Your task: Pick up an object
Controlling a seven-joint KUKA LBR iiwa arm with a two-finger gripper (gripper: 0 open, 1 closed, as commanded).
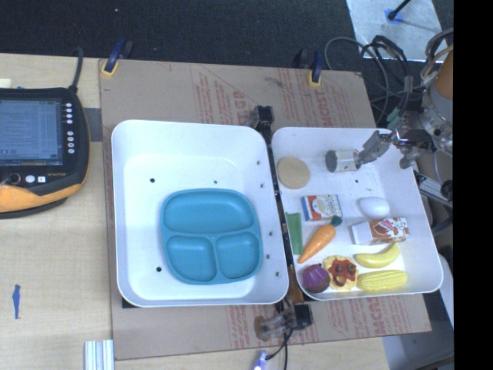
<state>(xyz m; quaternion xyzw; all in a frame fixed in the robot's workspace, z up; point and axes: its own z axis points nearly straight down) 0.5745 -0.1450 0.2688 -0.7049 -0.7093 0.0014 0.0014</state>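
Observation:
The right bin (428, 230) holds several toy foods. Among them are a tan round disc (293, 173), a small grey can (334, 160) lying on its side, a white egg (374, 206), a carrot (319, 242), a small printed carton (321, 206), a white box with a red label (379, 230), a banana (377, 257), a corn cob (380, 280), a pizza slice (340, 271) and a purple onion (315, 277). My gripper (376, 147) reaches in from the right over the bin's far part, just right of the grey can. Nothing shows held in it.
In the left bin (139, 153) lies a blue divided plate (210, 234). A green stick (293, 232) lies along the right bin's left wall. A tablet pendant (38, 145) rests at the bench's far left. Cables (370, 52) lie behind the right bin.

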